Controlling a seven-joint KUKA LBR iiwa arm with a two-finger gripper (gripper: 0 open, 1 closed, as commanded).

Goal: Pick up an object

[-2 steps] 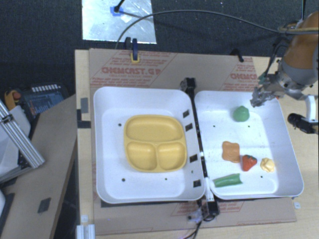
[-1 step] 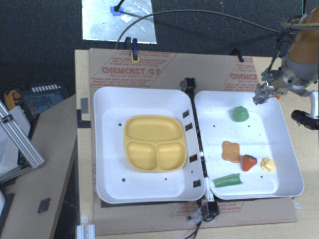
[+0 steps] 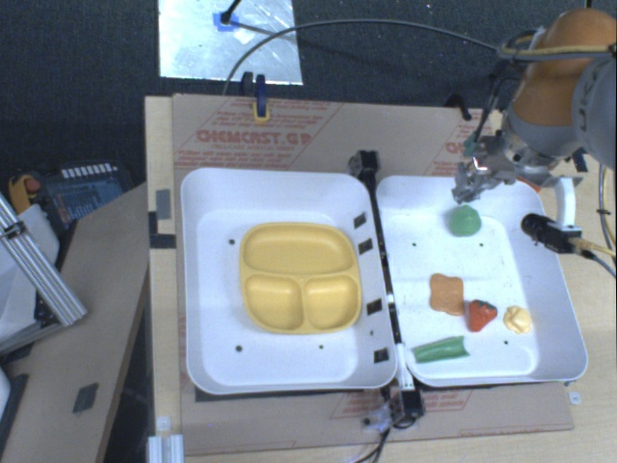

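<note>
Brown cardboard [image 3: 289, 133] w/ red print lies flat on the bench. Around it is dark, rough floor [image 3: 77, 66]. At 12 o'clock of the view sits a shiny silver sheet [image 3: 227, 27], a bit crinkly.

Two white bins sit side by side. Both are smooth plastic, shallow, w/ round corners.

L bin [image 3: 207, 258]: a yellow tray [image 3: 299, 278] sits in the middle. It is smooth w/ soft round edges and 3 dips, one long dip at 12 and two small ones at 6.

R bin [image 3: 540, 297] has five small things:
- Ball [image 3: 465, 221]: green, round, smooth, at 12 o'clock of the bin.
- Orange piece [image 3: 446, 293]: flat, lumpy edge, near the middle.
- Berry [image 3: 481, 313]: red, small, right beside the orange piece at its 4 o'clock.
- Yellow bit [image 3: 517, 319]: small, bumpy, just beside the berry at its 3 o'clock.
- Pod [image 3: 441, 349]: green, long, shiny, at 7 o'clock of the bin near the wall.

Arm [image 3: 564, 75], grey w/ an orange band, comes in from 2 o'clock. Its pincer [image 3: 469, 189] is grey metal and hangs just at the ball's 12 o'clock edge, very near it. Can't tell if the pincer is open or closed, or if it touches the ball.
</note>
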